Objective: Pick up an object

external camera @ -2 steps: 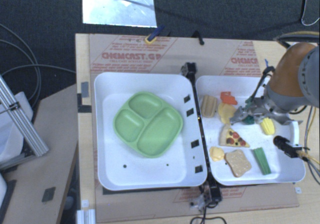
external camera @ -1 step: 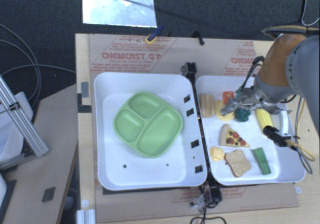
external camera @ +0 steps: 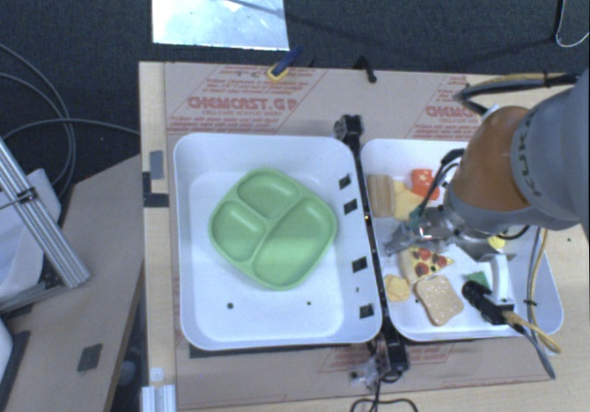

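The arm hangs low over the right bin, its tool just above the pizza slice beside the toast; its grip cannot be told, so the reaching step seems underway, and the next move calls for a descent onto one piece

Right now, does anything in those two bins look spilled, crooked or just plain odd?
Only the green divided plate looks a bit off: it lies turned at a slant in the left bin, not square with its walls. The toy food in the right bin is a loose jumble. Nothing looks spilled or broken.
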`<state>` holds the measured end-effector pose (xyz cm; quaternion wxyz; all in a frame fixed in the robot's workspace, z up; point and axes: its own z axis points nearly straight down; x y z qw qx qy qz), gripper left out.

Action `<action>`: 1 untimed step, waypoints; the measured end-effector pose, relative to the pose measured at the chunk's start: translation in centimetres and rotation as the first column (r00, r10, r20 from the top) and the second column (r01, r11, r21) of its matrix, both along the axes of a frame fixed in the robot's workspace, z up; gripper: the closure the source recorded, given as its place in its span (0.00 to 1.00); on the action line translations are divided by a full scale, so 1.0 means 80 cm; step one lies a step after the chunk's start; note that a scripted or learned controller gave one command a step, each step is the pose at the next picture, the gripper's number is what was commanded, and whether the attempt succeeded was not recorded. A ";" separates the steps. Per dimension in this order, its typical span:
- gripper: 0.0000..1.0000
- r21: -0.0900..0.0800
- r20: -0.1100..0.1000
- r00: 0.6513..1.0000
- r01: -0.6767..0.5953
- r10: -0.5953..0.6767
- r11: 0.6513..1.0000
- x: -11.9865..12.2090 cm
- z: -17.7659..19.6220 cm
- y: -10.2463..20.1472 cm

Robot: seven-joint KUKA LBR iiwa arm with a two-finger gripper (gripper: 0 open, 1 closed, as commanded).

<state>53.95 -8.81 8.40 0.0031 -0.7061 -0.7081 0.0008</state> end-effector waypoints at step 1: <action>0.00 -0.003 0.005 1.000 0.003 -0.003 1.000 0.011 0.081 0.091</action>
